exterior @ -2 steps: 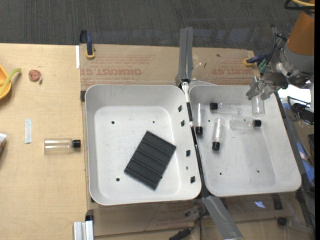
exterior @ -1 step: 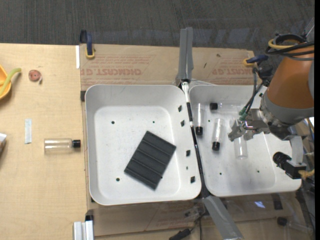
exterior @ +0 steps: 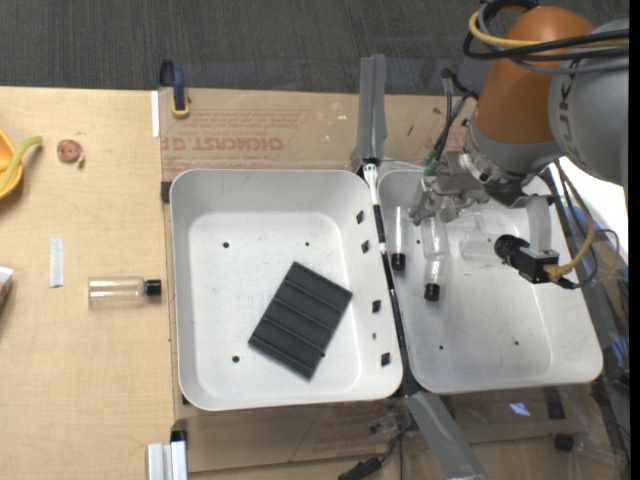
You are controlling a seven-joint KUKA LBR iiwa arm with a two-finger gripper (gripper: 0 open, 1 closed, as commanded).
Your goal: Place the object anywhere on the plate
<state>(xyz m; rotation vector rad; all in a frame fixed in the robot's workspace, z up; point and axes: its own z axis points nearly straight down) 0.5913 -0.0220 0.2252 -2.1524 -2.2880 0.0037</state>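
while nothing lies gripped, task reads as barely begun. dark ribbed plate (exterior: 301, 320): flat and askew in left bin (exterior: 200, 368), bare on top. tool (exterior: 415, 276): hung over right bin (exterior: 560, 368), near its inner wall; two long pale fingers (exterior: 434, 258) with dark tips pointing down, set apart, nothing visible between them. object to be placed: not identifiable; right bin floor looks white and glossy, possibly bearing something clear or pale, too faint to tell. remaining, by judgement: find and grasp object, carry across divide, set on plate. hard to read: wrist and cable clutter over right bin's upper part, masking floor beneath. small clear bottle (exterior: 118, 289) on worktop (exterior: 80, 368), outside both bins, well apart from tool.
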